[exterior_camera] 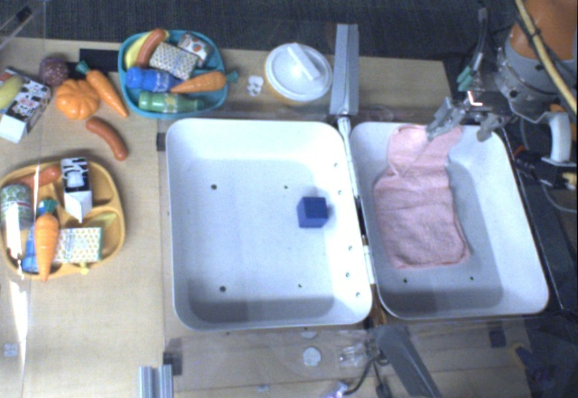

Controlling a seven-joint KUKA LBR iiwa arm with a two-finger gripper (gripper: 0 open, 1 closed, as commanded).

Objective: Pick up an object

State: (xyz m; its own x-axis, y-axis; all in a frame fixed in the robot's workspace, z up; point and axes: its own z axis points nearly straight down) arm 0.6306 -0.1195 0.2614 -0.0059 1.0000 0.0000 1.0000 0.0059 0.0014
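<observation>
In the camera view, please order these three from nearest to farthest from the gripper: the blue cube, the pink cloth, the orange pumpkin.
Measured from the gripper at the right bin's far edge:
1. Pink cloth, in the right bin, just below it.
2. Blue cube, in the left bin.
3. Orange pumpkin, on the bench at far left.

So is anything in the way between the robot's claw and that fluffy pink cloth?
Nothing visible. The gripper sits right at the top corner of the pink fluffy cloth in the right white bin.
</observation>
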